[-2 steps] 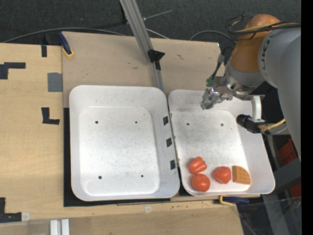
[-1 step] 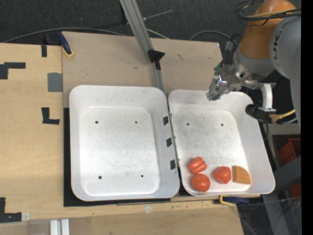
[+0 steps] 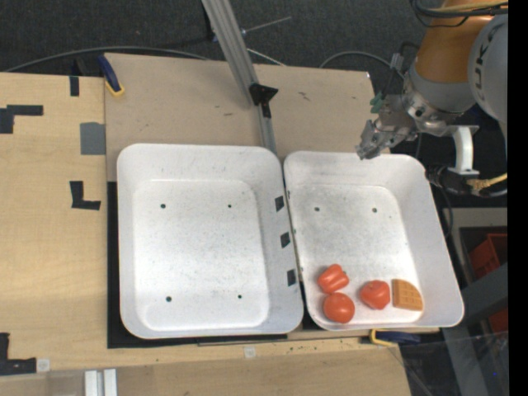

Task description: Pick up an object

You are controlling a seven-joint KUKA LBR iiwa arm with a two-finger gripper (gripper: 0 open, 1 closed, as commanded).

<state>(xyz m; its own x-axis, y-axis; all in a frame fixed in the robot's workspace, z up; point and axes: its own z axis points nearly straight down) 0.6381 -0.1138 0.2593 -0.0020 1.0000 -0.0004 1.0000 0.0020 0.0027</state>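
Observation:
Three red toy foods and a tan waffle-like piece lie along the near edge of the right bin (image 3: 429, 221): a red pepper (image 3: 332, 278), a red tomato (image 3: 338, 308), another red piece (image 3: 374, 294) and the tan waffle (image 3: 406, 294). My gripper (image 3: 370, 148) hangs over the far rim of the right bin, well away from these objects. I see nothing between its fingers.
The left bin (image 3: 132, 221) sits beside the right one on the wooden bench. A slanted metal pole (image 3: 235, 44) crosses the far side and ends near the bins' shared corner. Cables run behind the arm at the right.

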